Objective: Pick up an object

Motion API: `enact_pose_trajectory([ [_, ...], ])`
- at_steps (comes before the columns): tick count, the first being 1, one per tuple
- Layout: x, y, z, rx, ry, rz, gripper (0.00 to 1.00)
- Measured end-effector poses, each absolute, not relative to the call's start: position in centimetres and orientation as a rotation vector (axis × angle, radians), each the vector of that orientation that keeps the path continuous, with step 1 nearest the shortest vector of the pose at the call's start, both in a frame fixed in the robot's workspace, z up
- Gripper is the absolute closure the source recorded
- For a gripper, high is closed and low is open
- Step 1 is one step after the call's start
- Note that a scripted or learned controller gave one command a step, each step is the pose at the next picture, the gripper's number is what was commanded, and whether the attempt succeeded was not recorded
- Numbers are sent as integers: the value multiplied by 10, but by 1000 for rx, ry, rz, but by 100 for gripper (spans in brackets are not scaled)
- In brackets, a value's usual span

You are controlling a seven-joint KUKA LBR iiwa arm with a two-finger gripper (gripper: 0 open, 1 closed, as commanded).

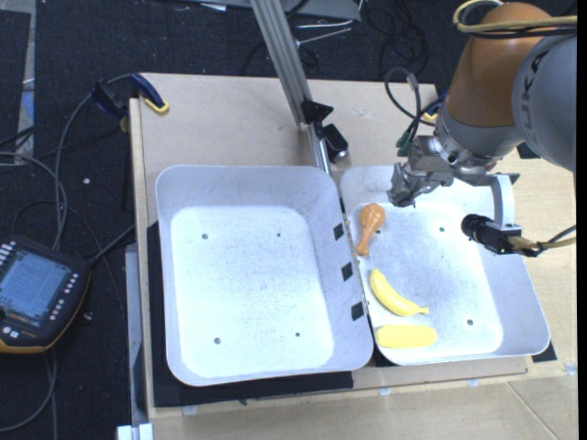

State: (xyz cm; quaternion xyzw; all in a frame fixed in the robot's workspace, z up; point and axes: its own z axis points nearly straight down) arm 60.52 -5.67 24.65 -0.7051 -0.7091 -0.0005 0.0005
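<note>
From the overhead camera I see the gripper (404, 193) hanging over the right bin (477, 287), just right of the orange drumstick toy (369, 225); I cannot tell its opening. A banana (395, 296) and yellow piece (406, 336) lie nearer me.

The arm (532, 71) enters from the upper right, its grey casing giving way to a broad orange band (486, 62) above the wrist. Below the band the wrist (459, 149) turns down and to the left, ending in the gripper (404, 193), which points downward at a slight slant. The gripper's dark tip is too small and shadowed to read clearly. A black cylindrical fitting (486, 232) hangs off a pale bracket just right of the wrist, and cables loop along the arm's top and side.
</note>
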Motion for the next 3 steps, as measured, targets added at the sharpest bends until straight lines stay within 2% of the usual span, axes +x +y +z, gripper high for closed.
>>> enact_pose_trajectory([
  [1,616,-11,235,-2217,-2225,0,100],
  [3,626,97,250,-2216,-2226,-2,100],
])
